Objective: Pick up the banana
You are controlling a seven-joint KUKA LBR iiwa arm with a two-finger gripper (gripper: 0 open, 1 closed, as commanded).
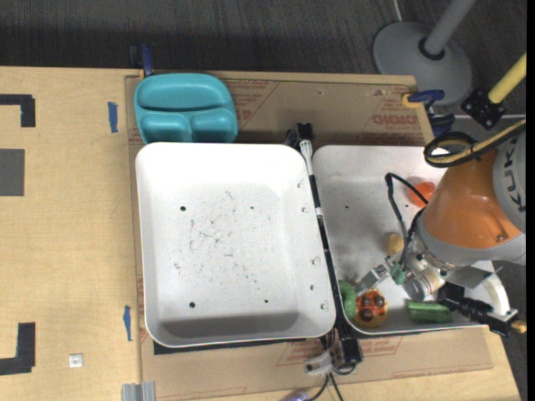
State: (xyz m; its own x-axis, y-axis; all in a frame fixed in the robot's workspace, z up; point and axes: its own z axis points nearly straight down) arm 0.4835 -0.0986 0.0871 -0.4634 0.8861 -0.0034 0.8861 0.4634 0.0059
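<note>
Two white bins sit side by side on the tabletop [67, 224]; the left bin [226, 241] lies well apart from the claw [399, 272], which hangs low inside the right bin [351, 190], presumably because the objects cluster in that near corner. Whether the claw is wide or narrow cannot be told. The banana [394, 243], judged to be the small yellow piece, lies just beside the claw, partly hidden. A green item [428, 311] lies near it.

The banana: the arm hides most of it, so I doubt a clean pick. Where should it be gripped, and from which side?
Only a yellow end of the banana shows, beside the arm in the right bin. Its lie can't be told, so I'd come straight down on that end, across its narrow width. Toys sit nearer the front, apart.
</note>
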